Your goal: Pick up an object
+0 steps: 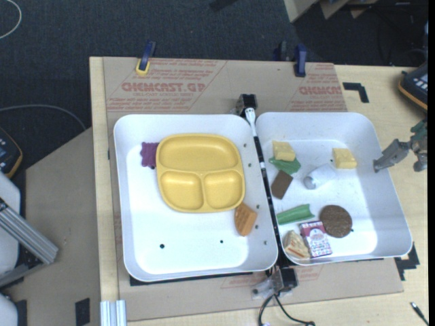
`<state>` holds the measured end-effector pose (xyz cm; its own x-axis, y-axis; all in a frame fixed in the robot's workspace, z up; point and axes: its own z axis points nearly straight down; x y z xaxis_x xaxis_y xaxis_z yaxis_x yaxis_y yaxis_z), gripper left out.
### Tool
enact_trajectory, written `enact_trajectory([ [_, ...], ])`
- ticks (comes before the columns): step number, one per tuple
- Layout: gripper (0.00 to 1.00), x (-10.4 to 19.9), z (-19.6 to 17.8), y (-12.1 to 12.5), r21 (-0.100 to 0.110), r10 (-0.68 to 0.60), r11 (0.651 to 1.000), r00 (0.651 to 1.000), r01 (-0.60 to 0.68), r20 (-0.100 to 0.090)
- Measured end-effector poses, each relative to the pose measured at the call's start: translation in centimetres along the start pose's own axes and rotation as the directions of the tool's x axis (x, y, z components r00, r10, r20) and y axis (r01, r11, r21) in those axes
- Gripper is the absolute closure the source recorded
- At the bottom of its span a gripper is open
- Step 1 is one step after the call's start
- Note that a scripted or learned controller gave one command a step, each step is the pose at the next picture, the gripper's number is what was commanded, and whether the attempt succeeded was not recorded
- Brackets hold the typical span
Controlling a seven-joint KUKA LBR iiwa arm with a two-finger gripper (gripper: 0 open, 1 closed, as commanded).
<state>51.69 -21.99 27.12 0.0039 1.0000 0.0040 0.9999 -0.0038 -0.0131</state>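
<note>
- The gripper (pixel 393 156) sits at the right rim of the right bin (pixel 391 202), only its end in view, reaching in from the right with its fingers (pixel 385 161) spread and nothing between them
- Inside that bin, nearest the fingers to their left, lies a yellow block (pixel 344 158); further left are a grey lump (pixel 310 180), a second yellow block (pixel 284 151) and a brown bar (pixel 281 184)
- Below and left of the fingers: brown disc (pixel 336 221), green wedge (pixel 294 214), small red packet (pixel 316 239)
- Well to the left, the left bin (pixel 136 202) holds a yellow divided tray (pixel 200 172), a purple piece (pixel 148 154) touching it and a tan chunk (pixel 245 219)
</note>
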Motion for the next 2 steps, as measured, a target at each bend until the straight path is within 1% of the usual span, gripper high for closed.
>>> enact_trajectory([
  [1,0.00,0.1,-0.6,0.2,-0.012,-0.004,1.000,1.000,0.004,0.004],
  [2,0.00,-0.1,3.8,-0.3,-0.007,-0.003,1.000,1.000,0.003,0.001],
])
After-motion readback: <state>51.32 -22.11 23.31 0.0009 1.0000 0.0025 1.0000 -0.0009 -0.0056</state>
